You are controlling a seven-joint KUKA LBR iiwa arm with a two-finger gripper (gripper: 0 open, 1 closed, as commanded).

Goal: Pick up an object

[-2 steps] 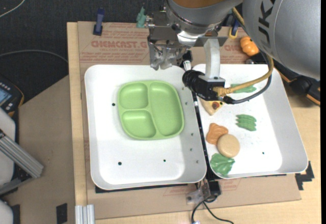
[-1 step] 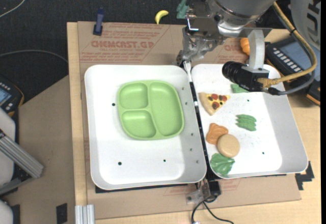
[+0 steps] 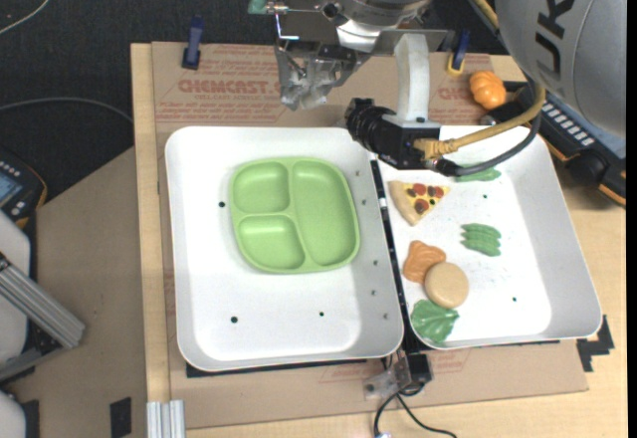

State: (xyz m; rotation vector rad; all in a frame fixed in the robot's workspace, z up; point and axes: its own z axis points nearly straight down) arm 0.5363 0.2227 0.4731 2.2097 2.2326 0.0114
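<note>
My gripper [image 3: 311, 83] hangs above the cardboard just behind the far edge of the left bin [image 3: 199, 267], with nothing visibly in it. A green divided plate [image 3: 296, 215] lies in the left bin. In the right bin [image 3: 542, 237] lie a pizza slice [image 3: 418, 198], a green leafy piece [image 3: 482, 238], an orange pastry [image 3: 422, 257], a tan round cookie [image 3: 446, 285] and a green leaf [image 3: 434, 321]. The tan cookie rests against the pastry and the leaf.
A small orange toy [image 3: 487, 89] sits on the cardboard behind the right bin. A black cable fitting with a yellow hose [image 3: 398, 139] hangs over the bins' shared far corner. Blue clamps [image 3: 192, 43] hold the cardboard's far edge.
</note>
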